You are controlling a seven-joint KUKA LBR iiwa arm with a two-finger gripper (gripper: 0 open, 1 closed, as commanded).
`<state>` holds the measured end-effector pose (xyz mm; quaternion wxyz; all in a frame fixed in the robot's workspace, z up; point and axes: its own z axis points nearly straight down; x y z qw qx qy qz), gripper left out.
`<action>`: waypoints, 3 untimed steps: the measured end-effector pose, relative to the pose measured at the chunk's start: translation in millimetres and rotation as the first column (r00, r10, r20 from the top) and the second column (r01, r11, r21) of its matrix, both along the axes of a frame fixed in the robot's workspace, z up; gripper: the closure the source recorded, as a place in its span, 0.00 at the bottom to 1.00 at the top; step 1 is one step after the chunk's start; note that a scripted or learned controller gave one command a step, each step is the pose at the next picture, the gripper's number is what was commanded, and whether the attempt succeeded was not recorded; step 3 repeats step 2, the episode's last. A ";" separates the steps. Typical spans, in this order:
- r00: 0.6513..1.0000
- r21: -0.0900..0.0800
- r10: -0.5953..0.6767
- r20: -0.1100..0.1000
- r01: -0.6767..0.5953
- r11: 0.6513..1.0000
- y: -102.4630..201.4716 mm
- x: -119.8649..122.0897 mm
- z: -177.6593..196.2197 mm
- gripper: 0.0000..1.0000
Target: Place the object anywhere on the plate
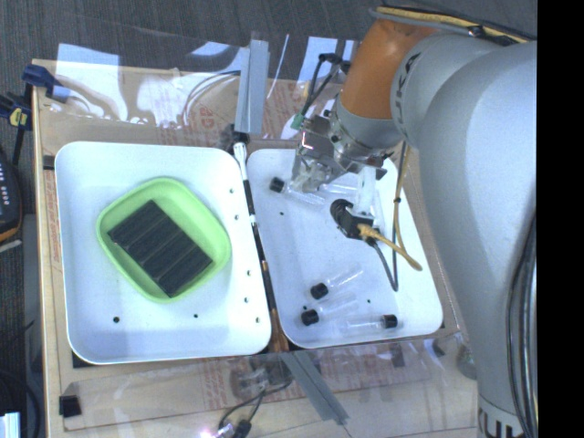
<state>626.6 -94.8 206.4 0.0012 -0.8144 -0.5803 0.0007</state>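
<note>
You see the claw [306, 176] low over the far end of the right bin [415, 272]; open or closed, you cannot tell. The clear vials [351, 320] (black caps) lie near its front edge. The green plate [205, 210] sits in the left bin [78, 272].

Green plate [206, 222] under dark ribbed slab [161, 247]; white bins [82, 172]; orange-banded grey arm [438, 80]
</note>
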 end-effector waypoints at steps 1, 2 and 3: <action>0.985 0.000 0.174 -0.004 -0.174 0.985 88.3 -34.6 -16.3 1.00; 0.985 0.000 0.173 -0.003 -0.173 0.985 87.7 -34.5 -16.1 0.00; 0.985 0.000 0.173 -0.003 -0.173 0.985 87.7 -34.5 -16.1 0.00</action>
